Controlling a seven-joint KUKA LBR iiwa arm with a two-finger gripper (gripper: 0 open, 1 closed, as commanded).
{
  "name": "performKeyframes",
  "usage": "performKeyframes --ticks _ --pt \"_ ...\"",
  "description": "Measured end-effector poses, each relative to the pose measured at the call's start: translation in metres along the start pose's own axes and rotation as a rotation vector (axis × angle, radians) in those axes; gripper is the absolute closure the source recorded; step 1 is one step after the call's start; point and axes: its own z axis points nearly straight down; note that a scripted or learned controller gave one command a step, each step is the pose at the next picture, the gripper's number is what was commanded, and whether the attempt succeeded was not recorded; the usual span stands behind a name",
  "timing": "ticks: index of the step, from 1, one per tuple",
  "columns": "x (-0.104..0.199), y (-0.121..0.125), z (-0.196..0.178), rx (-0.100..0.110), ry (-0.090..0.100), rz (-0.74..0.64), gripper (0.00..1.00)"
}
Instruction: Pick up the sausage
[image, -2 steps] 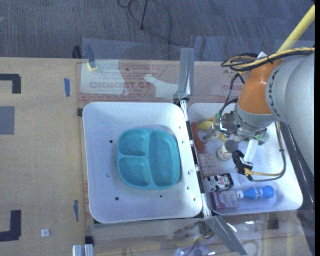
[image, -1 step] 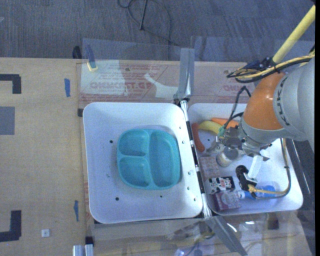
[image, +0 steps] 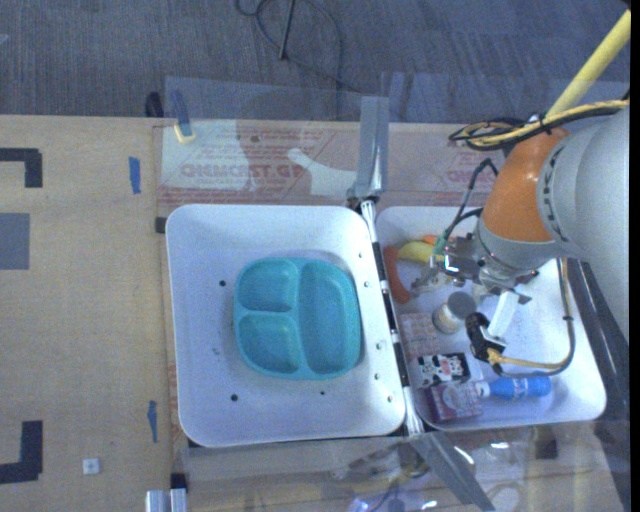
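**Sausage at the right bin's left wall**

We see the sausage (image: 397, 281), an orange-red curve, lying in the right bin (image: 585, 390) beside a yellow piece (image: 413, 250). The tool (image: 462, 312) hangs just right of it; we cannot tell its state. A teal divided plate (image: 297, 317) sits in the left bin (image: 195, 300).

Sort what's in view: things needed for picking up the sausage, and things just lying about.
For the job: sausage, gripper.
Lying about: teal divided plate, yellow item, blue bottle, small round can.
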Motion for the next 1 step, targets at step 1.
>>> performKeyframes --ticks 1 --pt "0.0430 -0.0281 -0.1016 0.007 -0.002 0.307 0.00"
